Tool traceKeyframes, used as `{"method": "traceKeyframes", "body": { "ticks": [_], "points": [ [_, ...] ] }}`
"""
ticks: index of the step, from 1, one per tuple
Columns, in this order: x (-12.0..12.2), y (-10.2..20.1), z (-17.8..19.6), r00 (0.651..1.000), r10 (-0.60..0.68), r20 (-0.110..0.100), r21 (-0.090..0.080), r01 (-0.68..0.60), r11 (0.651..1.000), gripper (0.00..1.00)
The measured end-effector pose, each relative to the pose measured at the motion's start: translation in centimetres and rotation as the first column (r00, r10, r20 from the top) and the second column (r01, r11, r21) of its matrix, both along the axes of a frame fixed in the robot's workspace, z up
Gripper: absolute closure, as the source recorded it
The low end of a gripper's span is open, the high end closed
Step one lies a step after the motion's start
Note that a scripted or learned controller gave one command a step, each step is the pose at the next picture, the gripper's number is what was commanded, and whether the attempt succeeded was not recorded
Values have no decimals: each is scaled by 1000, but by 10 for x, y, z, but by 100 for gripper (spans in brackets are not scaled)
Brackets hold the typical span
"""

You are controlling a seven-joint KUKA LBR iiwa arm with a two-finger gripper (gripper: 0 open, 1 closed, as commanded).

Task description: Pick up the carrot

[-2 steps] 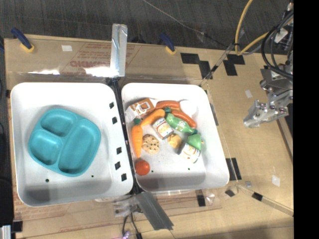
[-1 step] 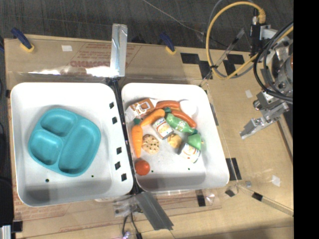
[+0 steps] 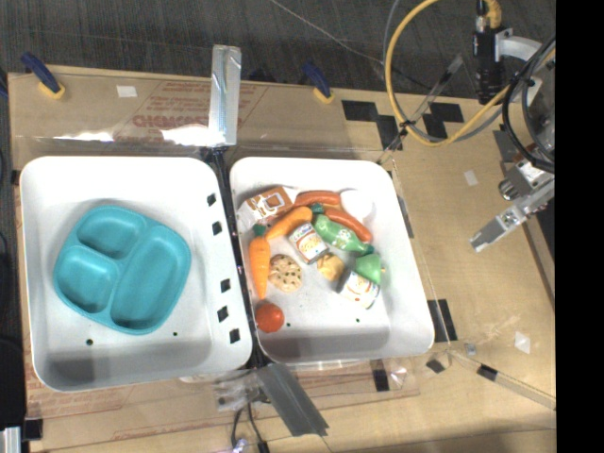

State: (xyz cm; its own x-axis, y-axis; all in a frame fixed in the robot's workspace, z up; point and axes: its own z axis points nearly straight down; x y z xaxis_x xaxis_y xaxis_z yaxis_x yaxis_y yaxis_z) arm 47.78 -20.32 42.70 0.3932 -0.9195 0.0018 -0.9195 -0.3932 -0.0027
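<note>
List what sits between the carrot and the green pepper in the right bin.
In the camera view, between the carrot and the green pepper lie a small can and, slightly lower, a cookie.

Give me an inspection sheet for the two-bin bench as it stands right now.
Surface: brown bench bearing two white bins side by side, the left bin and the right bin.
Job's things: carrot lies along the right bin's left wall, leafy end up, untouched.
Clutter: tomato just below the carrot; cookie beside it; sausages, green vegetable and small packets crowd the rest of the right bin. Teal divided tray in the left bin.
Grippers: gripper hangs over the bench right of the bins, away from the carrot.
Cables: yellow cable loop and black cables at upper right.
Surroundings: dark floor behind the bench.
</note>
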Motion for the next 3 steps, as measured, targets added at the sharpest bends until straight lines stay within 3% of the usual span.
{"method": "traceKeyframes", "body": {
  "ticks": [1, 2, 3],
  "points": [
    [31, 2, -83, 990, 137, -10, 6, -137, 991, 100],
    [14, 2, -66, 975, 222, -2, 2, -222, 975, 100],
    [0, 3, 11, 923, 384, 2, -3, -384, 923, 100]
  ]
}}
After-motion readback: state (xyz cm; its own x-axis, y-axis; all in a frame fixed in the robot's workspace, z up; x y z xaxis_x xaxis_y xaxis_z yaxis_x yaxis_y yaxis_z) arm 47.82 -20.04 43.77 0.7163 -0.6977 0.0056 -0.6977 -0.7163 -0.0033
